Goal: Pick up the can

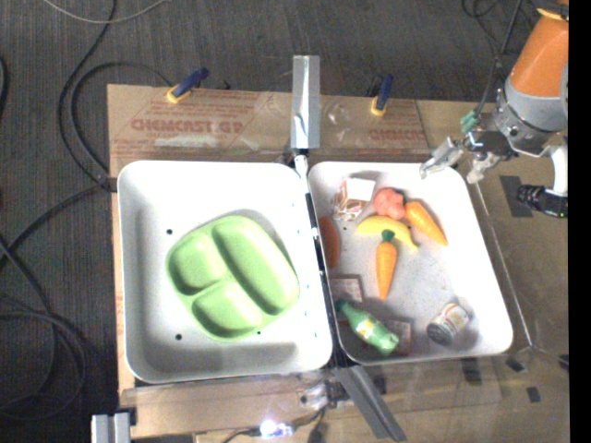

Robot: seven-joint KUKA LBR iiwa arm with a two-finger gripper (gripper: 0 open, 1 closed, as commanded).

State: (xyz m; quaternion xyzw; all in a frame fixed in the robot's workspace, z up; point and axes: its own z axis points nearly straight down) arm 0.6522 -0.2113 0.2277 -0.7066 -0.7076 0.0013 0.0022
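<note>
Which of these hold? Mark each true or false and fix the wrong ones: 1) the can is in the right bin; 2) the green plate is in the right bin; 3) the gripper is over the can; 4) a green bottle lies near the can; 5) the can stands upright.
1) True: the can lies near the front corner of the right bin.
2) False: the green plate sits in the left bin.
3) False: the gripper is at the bin's far edge, well away from the can.
4) True: the green bottle lies beside the can, apart from it.
5) False: the can lies tipped on its side.
</note>
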